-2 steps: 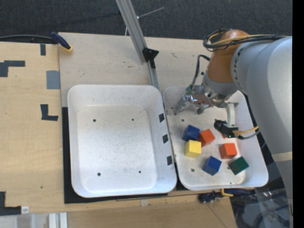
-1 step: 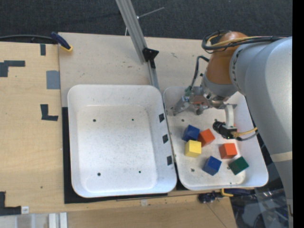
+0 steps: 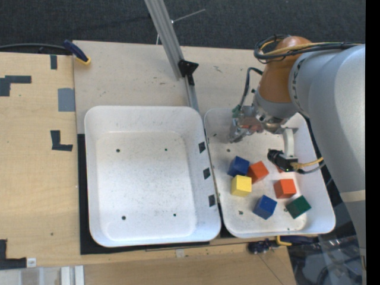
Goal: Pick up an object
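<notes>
Several small cubes lie in the right bin (image 3: 221,203): a blue cube (image 3: 239,165), an orange one (image 3: 258,171) touching it, a yellow one (image 3: 241,186), a second orange one (image 3: 285,187), a second blue one (image 3: 265,206) and a dark green one (image 3: 298,206). My gripper (image 3: 240,130) hangs over the far part of that bin, a short way beyond the first blue cube. No cube is between its fingers, and their spread is too small to read.
The left bin (image 3: 92,177) lies beside the right one. A slanted metal pole (image 3: 169,37) rises from behind the bins. A blue and yellow tool (image 3: 77,51) rests on the bench at the far left. My arm covers the right side.
</notes>
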